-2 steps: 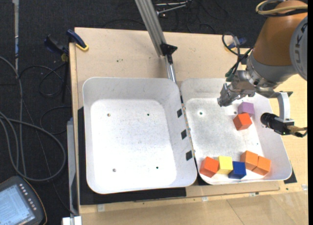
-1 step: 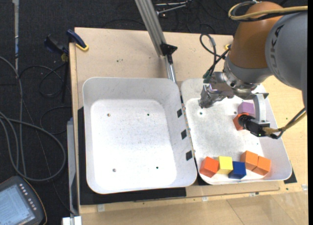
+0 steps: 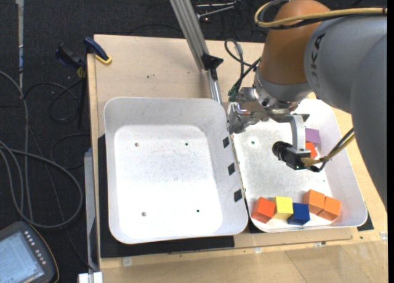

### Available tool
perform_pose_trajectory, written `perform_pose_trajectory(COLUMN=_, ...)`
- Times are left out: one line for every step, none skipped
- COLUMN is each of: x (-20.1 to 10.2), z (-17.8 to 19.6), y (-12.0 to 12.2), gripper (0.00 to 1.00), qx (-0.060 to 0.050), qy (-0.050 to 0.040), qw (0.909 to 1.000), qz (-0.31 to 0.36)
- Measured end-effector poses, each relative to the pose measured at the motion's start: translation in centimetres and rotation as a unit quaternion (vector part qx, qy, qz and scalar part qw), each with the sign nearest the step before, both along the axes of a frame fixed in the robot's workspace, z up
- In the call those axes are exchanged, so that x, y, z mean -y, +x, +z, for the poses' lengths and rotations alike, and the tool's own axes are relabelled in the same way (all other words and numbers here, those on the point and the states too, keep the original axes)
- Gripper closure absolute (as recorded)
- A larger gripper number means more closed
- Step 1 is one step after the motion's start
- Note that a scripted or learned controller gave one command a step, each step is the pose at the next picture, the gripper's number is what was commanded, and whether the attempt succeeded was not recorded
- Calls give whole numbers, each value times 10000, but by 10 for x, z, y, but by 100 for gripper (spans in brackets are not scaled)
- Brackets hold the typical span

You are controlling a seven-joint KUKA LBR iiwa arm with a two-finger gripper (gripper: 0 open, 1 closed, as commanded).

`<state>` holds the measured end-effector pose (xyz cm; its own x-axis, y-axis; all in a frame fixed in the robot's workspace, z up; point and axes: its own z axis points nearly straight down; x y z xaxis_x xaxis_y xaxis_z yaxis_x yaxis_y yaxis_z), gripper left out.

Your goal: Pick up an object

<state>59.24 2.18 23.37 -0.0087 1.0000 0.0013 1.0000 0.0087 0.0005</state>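
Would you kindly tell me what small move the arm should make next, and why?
Probably shift the tool toward the view's right, over the small purple block and the small orange block beside it. The tool sits near the left wall of the right-hand shallow white bin, seemingly with bare floor beneath it, and those two blocks look nearest.

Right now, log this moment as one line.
grey arm: over right white bin | near wall: orange cube, yellow cube, blue cube, two orange blocks | by wrist: purple block | held: none visible
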Motion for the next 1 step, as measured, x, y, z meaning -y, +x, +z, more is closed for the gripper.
perform_pose_trajectory(x=-45, z=5, y=-4, gripper=100, qx=-2, qy=1, qw=10000, qz=-6)
